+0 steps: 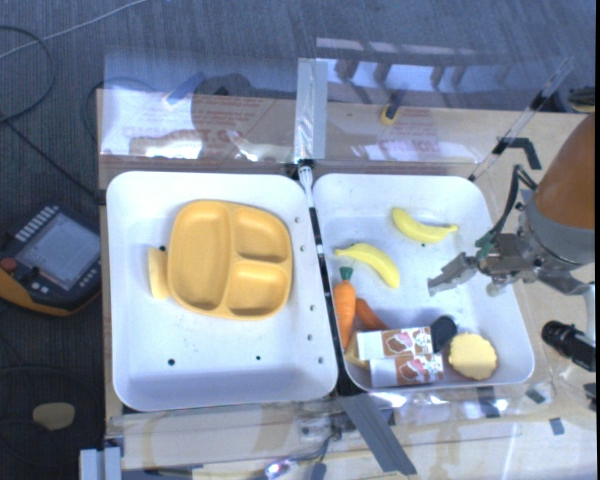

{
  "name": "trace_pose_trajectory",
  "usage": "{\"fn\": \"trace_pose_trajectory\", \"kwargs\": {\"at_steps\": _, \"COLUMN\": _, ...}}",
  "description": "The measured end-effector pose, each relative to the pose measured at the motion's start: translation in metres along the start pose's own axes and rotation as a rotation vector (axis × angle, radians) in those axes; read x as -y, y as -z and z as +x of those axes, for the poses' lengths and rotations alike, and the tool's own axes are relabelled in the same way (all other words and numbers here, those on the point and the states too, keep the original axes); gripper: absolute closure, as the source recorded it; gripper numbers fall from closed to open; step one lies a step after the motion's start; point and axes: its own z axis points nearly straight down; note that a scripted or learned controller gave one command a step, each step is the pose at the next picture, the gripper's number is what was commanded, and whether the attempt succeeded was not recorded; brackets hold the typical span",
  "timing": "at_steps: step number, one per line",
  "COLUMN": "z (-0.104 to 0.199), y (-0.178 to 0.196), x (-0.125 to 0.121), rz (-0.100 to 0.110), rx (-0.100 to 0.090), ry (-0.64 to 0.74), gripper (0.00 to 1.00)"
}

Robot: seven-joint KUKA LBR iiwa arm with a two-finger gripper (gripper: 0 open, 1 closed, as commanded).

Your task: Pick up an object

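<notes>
White-red carton (408, 344) | print too small to read | jaws (460, 271) possibly open, unclear, above right bin (480, 208)

no legible text, labels too blurred

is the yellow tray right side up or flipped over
Right side up: the tray in the left bin shows its three hollow compartments facing the camera.

Two bins sat side by side on the table.
The divided plate (228, 259) lay in the left bin (140, 368); two bananas (423, 226), a carrot (345, 308) and cartons (406, 355) lay in the right bin (500, 313).
</notes>
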Motion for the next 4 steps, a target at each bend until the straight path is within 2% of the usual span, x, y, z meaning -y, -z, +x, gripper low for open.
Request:
{"fn": "trace_pose_trajectory", "kwargs": {"at_steps": 1, "z": 0.046, "y": -0.138, "x": -0.067, "rz": -0.015, "rx": 0.005, "ry": 0.103, "gripper": 0.00}}
{"fn": "trace_pose_trajectory", "kwargs": {"at_steps": 2, "z": 0.058, "y": -0.138, "x": -0.115, "rz": -0.018, "rx": 0.006, "ry": 0.095, "gripper": 0.00}}
{"fn": "trace_pose_trajectory", "kwargs": {"at_steps": 3, "z": 0.059, "y": -0.130, "x": -0.117, "rz": -0.016, "rx": 0.002, "ry": 0.096, "gripper": 1.00}}
{"fn": "trace_pose_trajectory", "kwargs": {"at_steps": 4, "z": 0.114, "y": -0.046, "x": -0.148, "rz": 0.000, "rx": 0.005, "ry": -0.087, "gripper": 1.00}}
